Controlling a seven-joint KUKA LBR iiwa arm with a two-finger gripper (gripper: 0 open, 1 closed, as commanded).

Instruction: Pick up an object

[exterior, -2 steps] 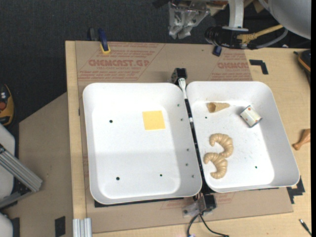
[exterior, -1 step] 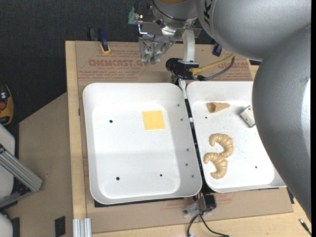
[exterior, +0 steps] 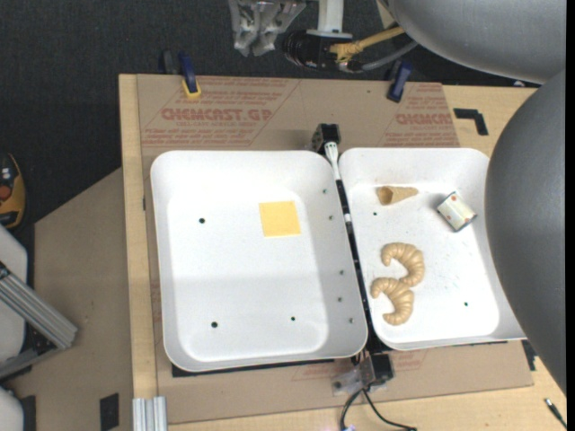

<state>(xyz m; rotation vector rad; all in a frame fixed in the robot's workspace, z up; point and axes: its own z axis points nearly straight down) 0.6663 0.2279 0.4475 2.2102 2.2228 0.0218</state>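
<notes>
A flat yellow square [exterior: 279, 218] lies in the left bin [exterior: 180, 241], toward its back right. The right bin [exterior: 476, 317] holds a small tan cone [exterior: 395, 194], a little white block [exterior: 455, 211] with coloured marks, and two tan croissant shapes [exterior: 402, 263] [exterior: 395, 300] touching each other. My gripper [exterior: 260, 21] hangs high at the top of the view, beyond the bench's far edge and well away from both bins. Nothing is visibly held in it.
The grey arm [exterior: 535, 241] covers the right bin's right edge and the top right corner. Blue clamps [exterior: 188, 74] [exterior: 399, 81] grip the brown board's [exterior: 269, 106] far edge. Cables [exterior: 359, 48] lie behind the board.
</notes>
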